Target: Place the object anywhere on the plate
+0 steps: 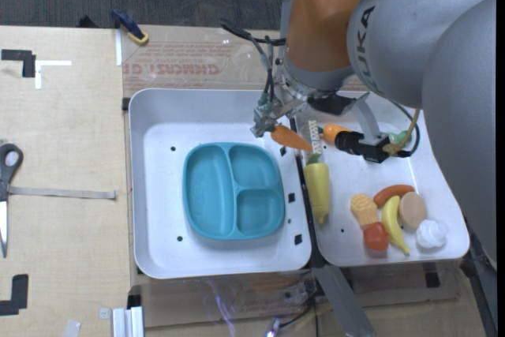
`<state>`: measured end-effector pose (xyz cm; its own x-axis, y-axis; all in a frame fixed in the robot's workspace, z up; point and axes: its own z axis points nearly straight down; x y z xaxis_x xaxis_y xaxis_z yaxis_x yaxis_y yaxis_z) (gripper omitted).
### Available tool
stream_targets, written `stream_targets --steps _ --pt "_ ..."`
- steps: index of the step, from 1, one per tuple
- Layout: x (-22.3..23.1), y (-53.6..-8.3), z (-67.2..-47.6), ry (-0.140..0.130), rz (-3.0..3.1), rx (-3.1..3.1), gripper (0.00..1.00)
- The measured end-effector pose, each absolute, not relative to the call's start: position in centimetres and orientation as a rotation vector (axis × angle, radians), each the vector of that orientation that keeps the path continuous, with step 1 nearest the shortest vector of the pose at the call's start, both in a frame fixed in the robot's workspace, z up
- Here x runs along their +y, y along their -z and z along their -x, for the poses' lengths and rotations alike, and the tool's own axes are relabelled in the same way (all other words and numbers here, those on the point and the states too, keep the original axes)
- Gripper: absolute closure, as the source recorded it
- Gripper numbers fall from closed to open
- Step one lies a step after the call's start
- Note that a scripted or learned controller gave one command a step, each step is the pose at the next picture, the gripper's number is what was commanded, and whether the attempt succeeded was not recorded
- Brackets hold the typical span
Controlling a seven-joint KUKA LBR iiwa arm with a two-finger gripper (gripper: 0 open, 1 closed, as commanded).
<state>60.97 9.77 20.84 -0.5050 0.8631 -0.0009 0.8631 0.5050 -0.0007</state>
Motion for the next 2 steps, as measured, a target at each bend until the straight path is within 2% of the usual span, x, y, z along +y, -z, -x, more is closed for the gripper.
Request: stream_targets --steps 1,2 --pt "16.77 -22.23 -55.63 0.002 -1.560 2.726 1.00" --pt "16.74 -22.23 -55.64 0.002 -1.561 2.726 0.00"
